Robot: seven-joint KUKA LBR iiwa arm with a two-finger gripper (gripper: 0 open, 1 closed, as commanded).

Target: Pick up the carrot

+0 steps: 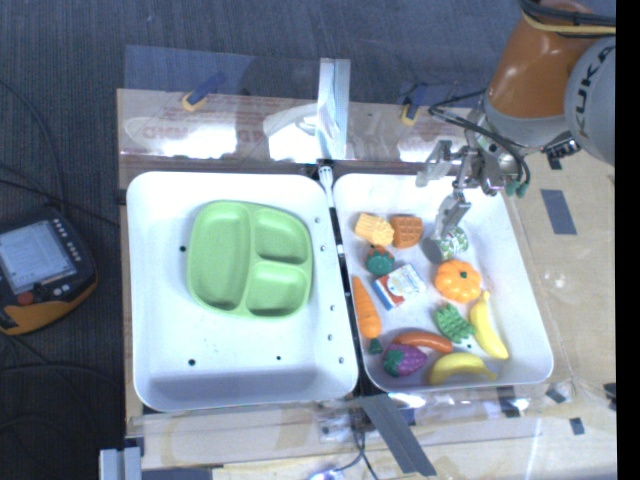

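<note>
Right now I see the carrot (366,307) lying in the right bin (520,268), pressed along that bin's left wall, its length running roughly up and down the view with the narrow tip toward the top. Nothing is touching it from above. My tool (452,230) sits well apart from it, toward the upper right part of the same bin, hanging from the grey arm (590,78) with its orange band (530,63). I cannot tell from this angle whether the tool is spread or closed; its lower end overlaps a small green and white item (455,241) beside the orange pumpkin (459,280), and I cannot tell if it touches either.

Around the carrot, a small dark green vegetable (379,262) lies just beside its upper end, and a white carton with red and blue print (401,285) sits just to its right. Higher up are a yellow corn piece (374,229) and a brown waffle-like piece (406,230), side by side. Near the bin's lower edge I make out a purple grape cluster (402,360), a red sausage-shaped piece (424,342), a green ridged item (452,322) and two bananas (488,330).

On the left, the other bin (160,368) holds a green compartment plate (249,258). Both bins rest on the surface (580,298).
</note>
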